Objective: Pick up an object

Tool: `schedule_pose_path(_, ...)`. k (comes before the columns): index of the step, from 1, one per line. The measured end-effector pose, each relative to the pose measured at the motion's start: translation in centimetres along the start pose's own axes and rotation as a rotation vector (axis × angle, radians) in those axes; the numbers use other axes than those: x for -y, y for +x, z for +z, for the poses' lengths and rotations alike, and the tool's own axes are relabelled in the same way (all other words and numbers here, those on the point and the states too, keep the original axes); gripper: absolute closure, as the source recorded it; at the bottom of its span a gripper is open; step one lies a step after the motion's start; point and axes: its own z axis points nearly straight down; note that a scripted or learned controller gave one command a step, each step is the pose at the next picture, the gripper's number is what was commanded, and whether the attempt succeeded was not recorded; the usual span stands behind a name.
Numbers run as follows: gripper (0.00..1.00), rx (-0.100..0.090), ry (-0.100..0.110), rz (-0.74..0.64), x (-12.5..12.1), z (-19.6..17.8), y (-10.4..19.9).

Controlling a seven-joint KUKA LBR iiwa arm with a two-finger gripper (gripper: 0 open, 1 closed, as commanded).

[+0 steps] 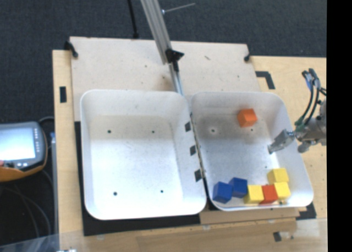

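Grey metal end effector (283,140) sits at the right rim of the right bin (231,105), reaching in from the right edge with cables looping above it; can't tell how it is set, too small and partly cropped; nothing visibly in its grip; orange cube (247,117) lies alone in the upper part of the right bin, up and left of the end effector, apart from it; the other blocks cluster along that bin's lower edge; two blue cubes (230,189) side by side, touching or nearly so; right of them a yellow cube (255,193), then a red cube (269,193), then two more yellow cubes (280,183) stacked toward the corner, the upper one nearest the end effector; left bin (132,152) sits just beside the right one, rims meeting in the middle; both rest on a pale wooden counter (126,64); a slanted aluminium rail (155,17) runs from top centre down to the join between bins; a small screen device (21,147) sits off the left edge of the counter.
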Motion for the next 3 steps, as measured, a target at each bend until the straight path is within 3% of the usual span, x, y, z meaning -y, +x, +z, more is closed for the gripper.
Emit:
schedule_pose_path(1,0.0,0.0,0.001,-0.003,-0.7,0.2,-1.3)
schedule_pose_path(2,0.0,0.001,-0.002,-0.007,-0.2,-2.3,-0.4)
schedule_pose_path(3,0.0,-0.002,0.009,-0.007,-4.5,11.5,-0.2)
